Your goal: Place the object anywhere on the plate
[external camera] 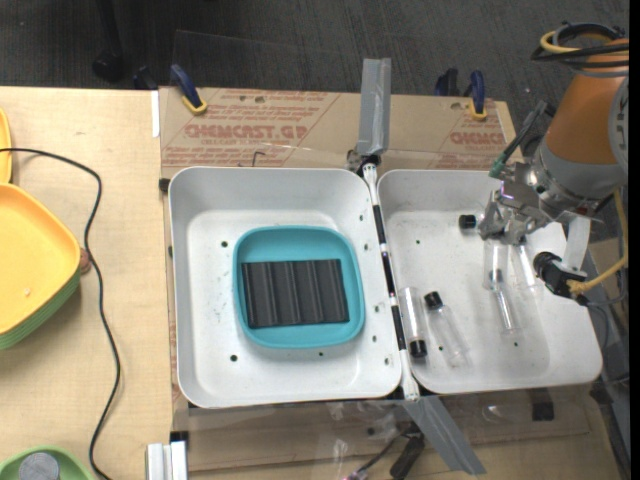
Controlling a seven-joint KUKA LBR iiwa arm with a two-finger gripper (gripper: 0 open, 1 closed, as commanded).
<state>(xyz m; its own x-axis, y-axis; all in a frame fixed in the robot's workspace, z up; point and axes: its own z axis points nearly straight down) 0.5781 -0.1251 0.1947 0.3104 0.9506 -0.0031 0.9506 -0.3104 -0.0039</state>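
"Where was the tube (443, 328)?"

"In the right bin (560, 363), near its left wall, long axis running up and down the view. The gripper (510, 258) hung up and to its right, fingers spread, nothing between them."

"And the plate (297, 288)?"

"In the left bin (200, 368), well apart."

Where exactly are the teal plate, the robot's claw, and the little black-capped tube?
teal plate (298, 244): camera view, on its far rim.
claw (508, 273): camera view, midway between its clear fingertips.
black-capped tube (445, 331): camera view, on its clear body, right bin.
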